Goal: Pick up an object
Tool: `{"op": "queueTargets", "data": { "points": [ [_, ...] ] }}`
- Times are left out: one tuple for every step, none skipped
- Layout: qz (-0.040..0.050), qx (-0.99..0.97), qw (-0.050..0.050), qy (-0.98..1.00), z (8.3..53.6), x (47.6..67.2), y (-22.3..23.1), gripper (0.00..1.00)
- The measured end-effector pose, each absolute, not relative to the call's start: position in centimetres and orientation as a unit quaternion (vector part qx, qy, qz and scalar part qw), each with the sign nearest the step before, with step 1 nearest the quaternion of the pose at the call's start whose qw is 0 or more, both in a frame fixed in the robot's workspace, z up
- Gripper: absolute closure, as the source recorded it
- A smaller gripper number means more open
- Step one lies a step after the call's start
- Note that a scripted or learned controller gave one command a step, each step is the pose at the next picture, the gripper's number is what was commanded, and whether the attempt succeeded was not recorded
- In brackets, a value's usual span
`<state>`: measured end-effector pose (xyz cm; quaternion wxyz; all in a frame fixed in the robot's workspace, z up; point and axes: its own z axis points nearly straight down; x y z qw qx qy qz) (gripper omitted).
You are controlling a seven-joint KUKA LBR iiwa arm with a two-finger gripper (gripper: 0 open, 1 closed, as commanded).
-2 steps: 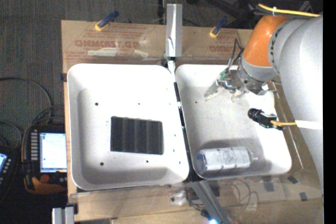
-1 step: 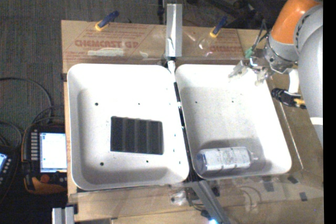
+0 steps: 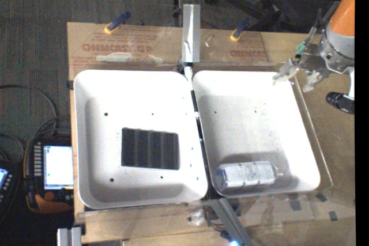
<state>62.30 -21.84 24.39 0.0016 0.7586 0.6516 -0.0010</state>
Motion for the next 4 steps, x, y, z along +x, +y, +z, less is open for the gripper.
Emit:
{"op": "queueTargets", "data": {
  "points": [
    [-0.0029, 0.758, 0.003, 0.653, 25.3, 62.4, -21.7, 1.0],
    [-0.0031, 0.757, 0.003, 0.653, 25.3, 62.4, -21.7, 0.0],
    [0.0003, 0.627, 0.0, 0.779, 20.5, 59.8, -19.0, 0.0],
    [-0.001, 0.502, 0.003, 0.865, 21.0, 65.1, -22.3, 0.0]
  ]
}}
